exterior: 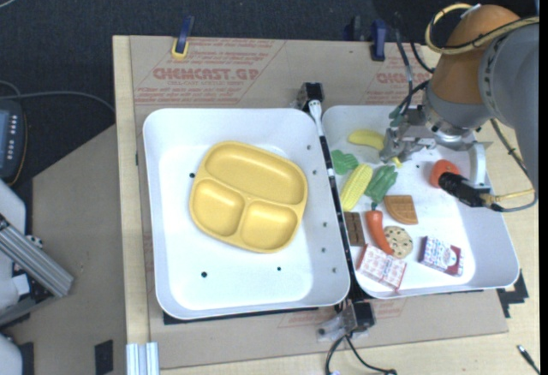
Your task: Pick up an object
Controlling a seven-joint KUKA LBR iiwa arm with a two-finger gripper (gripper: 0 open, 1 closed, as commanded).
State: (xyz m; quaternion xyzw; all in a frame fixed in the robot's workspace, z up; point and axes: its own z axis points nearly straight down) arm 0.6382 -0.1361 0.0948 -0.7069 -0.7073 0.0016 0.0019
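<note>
The small red-and-white printed packet (441,254) lies flat near the right white bin's (501,241) front edge: light, thin, best pinched across its short sides. Farther back, the two-finger gripper (396,148) hovers over the yellow plastic banana (366,139); whether it pinches anything, I cannot tell.

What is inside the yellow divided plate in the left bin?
The yellow divided plate shows three compartments with nothing in them. It lies in the left bin; the bin floor beneath it is covered, so anything there cannot be seen.
</note>
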